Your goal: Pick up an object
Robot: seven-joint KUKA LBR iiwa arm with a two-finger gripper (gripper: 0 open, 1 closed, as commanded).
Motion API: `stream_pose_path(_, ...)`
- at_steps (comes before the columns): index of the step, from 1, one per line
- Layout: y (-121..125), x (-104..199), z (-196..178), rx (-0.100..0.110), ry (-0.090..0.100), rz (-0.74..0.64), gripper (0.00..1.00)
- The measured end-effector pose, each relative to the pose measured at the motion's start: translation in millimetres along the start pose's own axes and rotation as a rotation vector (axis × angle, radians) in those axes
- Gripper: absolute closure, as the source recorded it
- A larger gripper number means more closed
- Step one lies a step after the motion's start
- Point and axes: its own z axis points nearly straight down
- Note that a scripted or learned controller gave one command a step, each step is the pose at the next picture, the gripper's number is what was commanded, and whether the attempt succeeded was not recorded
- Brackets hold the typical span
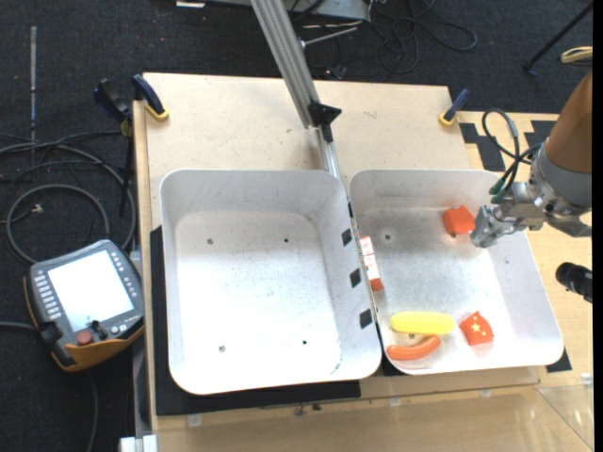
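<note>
Down at the front of the right bin (528, 281) sit a yellow banana (421, 323), an orange sausage (415, 348) and a red block (477, 329). Up by the far wall, the hand (484, 234) hovers just beside a small orange cube (459, 220), and whether it's spread or pinched I can't tell. That cube sits close to the wall, so a descent slightly off could nudge it aside and close on nothing.

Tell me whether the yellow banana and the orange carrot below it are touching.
Touching. The camera view shows the banana lying against the carrot's upper edge, no bin floor visible between them.
</note>
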Motion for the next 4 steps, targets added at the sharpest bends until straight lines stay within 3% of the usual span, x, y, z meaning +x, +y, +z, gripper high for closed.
stream_pose_path(1, 1.6, -0.1, -33.5, 0.002, 0.000, 0.000, 1.00)
stream_pose_path(4, -22.1, 162.4, -19.8, 0.010, 0.004, -0.005, 1.00)
